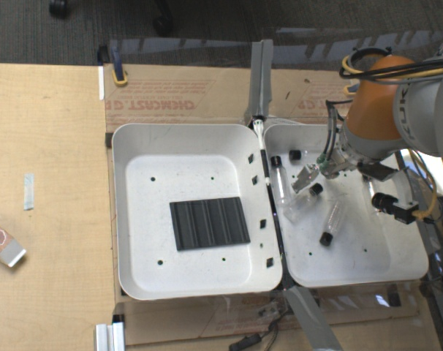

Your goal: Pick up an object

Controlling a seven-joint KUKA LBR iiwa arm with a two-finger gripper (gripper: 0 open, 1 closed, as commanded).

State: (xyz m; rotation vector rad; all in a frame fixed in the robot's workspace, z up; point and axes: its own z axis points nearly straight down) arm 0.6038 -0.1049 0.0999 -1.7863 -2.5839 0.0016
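A cardboard-covered surface [53, 123] carries two white bins, the right bin [368, 265] holding the arm's tool [307, 179], whose jaw state cannot be told from this angle. A clear tube with a black cap [330, 224] lies just below the tool, apart from it. Well to its left, a black ribbed mat [209, 222] lies in the left bin [134, 218].

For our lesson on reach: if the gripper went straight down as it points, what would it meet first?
Probably the small clear tube with a black cap just beside the gripper, or else the right white bin's floor; depth is unclear.
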